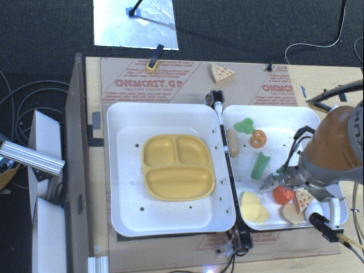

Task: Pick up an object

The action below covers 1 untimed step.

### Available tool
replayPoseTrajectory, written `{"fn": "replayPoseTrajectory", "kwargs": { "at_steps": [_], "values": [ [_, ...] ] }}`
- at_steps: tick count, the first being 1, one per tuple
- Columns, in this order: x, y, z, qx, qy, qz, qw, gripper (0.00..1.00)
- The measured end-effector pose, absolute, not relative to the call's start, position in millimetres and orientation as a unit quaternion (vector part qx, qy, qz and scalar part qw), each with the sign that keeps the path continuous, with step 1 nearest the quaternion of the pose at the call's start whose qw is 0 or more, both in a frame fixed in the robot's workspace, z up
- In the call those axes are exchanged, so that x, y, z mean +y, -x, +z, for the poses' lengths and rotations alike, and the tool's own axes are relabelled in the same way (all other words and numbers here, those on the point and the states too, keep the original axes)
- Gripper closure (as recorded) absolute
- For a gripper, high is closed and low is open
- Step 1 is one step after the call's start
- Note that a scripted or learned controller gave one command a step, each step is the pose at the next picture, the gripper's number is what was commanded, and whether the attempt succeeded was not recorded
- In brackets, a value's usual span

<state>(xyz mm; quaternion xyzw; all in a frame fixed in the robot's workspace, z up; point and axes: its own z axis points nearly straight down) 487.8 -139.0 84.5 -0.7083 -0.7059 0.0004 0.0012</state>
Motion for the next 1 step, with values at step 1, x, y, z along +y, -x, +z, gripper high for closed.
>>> {"fn": "replayPoseTrajectory", "kwargs": {
  "at_steps": [1],
  "values": [
    [-136.8,-492.1,95.9,-0.707,0.707,-0.0019,-0.002,1.0]
  ]
}}
